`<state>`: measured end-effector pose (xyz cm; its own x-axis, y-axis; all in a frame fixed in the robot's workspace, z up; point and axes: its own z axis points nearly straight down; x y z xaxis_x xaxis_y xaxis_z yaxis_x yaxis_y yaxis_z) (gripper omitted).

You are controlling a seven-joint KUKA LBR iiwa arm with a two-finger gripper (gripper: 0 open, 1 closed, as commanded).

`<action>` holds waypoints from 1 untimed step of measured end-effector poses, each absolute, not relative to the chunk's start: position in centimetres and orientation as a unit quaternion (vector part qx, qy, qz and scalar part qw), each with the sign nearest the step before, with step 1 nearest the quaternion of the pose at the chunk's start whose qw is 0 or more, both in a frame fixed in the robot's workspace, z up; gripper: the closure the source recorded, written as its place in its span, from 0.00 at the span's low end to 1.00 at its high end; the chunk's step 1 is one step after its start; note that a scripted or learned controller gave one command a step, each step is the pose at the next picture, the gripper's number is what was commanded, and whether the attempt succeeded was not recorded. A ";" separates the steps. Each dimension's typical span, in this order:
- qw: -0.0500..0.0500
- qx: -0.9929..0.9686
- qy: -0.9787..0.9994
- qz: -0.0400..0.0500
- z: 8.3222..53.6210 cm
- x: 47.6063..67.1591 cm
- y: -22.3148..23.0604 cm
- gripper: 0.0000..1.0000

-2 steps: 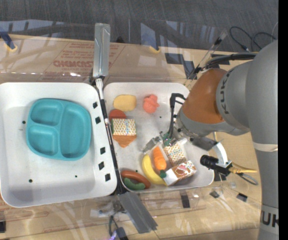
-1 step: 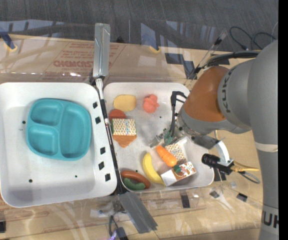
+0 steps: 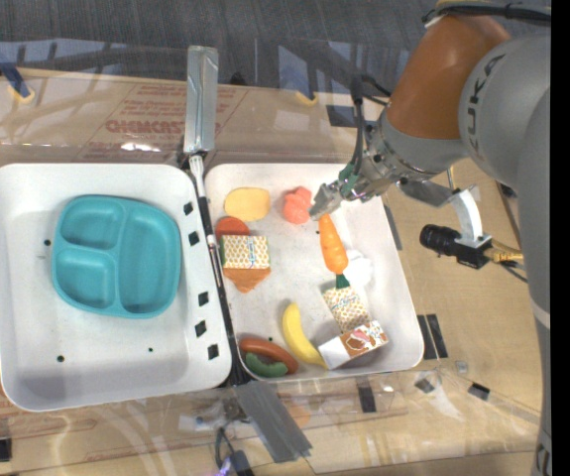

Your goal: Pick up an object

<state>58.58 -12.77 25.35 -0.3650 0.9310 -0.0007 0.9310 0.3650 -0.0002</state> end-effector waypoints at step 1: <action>-0.004 0.722 0.692 -0.003 21.4 58.2 -10.8 1.00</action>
